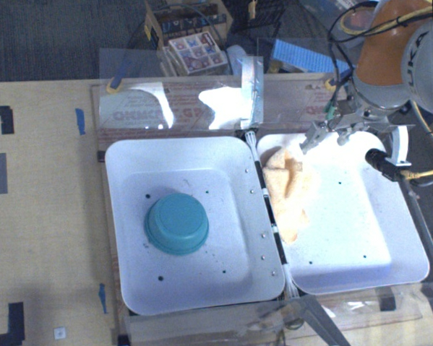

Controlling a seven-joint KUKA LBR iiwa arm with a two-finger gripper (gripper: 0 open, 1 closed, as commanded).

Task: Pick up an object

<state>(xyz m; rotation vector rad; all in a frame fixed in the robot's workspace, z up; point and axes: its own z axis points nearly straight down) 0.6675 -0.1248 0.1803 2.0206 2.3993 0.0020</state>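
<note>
A teal bowl [177,223] lies upside down in the middle of the left bin [122,166]. A pale tan, soft, cloth-like object [286,194] rests against the left wall of the right bin [395,260], stretched from the bin's far left corner toward its middle. My gripper [312,137] hangs over the far part of the right bin, just to the right of the tan object's upper end and very close to it. The grey arm with its orange band [387,47] comes in from the upper right.
A raised divider with screws [265,202] separates the two bins. A clear plastic wall [198,104] stands behind them. Boxes and a blue item [301,56] lie on the floor beyond. Cables [419,172] trail off the wrist on the right.
</note>
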